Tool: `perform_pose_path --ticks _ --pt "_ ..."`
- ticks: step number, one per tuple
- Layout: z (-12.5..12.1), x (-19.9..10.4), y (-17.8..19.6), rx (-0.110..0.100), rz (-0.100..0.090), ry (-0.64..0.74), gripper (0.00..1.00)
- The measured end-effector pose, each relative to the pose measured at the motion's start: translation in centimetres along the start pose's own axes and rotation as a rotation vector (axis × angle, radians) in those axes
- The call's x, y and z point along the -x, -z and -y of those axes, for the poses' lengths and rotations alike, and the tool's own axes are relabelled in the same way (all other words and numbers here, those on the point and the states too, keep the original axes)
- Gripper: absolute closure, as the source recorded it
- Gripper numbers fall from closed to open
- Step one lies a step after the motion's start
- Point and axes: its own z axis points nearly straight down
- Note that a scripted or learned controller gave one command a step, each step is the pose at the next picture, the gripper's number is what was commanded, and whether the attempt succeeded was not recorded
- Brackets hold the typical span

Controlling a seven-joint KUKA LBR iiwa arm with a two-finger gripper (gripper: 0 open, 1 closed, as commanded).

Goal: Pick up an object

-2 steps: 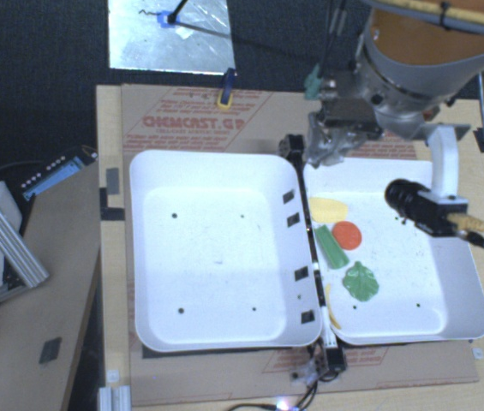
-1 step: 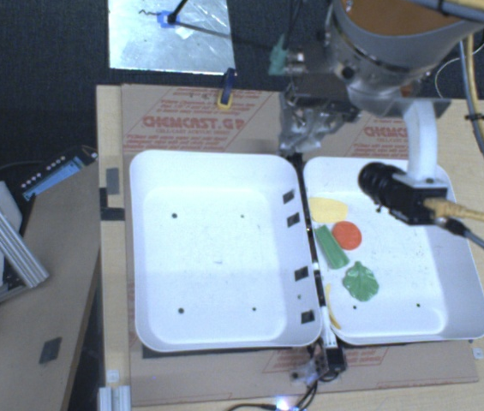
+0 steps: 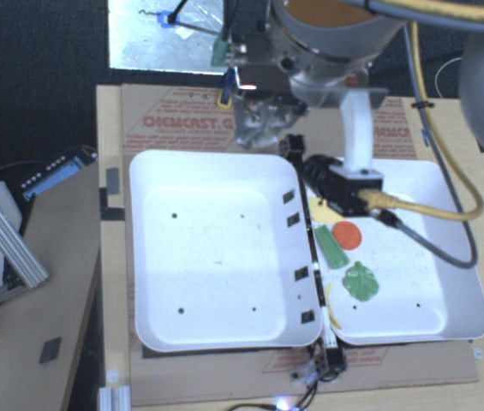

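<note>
Printed brown cardboard (image 3: 182, 118) lines the bench under two white bins, and in the right bin (image 3: 457, 313) we see the things to pick clustered near its left wall: an orange disc (image 3: 348, 235) just beside a green block (image 3: 331, 248), with a green leafy piece (image 3: 361, 281) close by toward the near side. Across the shared divide from them sits the left bin (image 3: 141, 229). Beyond that bin's far right corner the gripper (image 3: 259, 127) hangs over the cardboard, well apart from the three pieces, and we cannot tell how far it is open or whether it has hold of anything.
</note>
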Motion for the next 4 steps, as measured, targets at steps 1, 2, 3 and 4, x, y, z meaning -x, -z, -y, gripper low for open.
perform_pose_path --ticks 1,2,3,4 --pt "0.84 -0.68 0.03 -0.001 0.001 -0.004 1.00" --pt "0.82 -0.65 0.02 -0.001 0.001 -0.003 1.00" --pt "0.82 -0.64 0.02 -0.001 0.001 -0.003 1.00" --pt "0.81 -0.64 0.02 -0.001 0.001 -0.003 1.00"
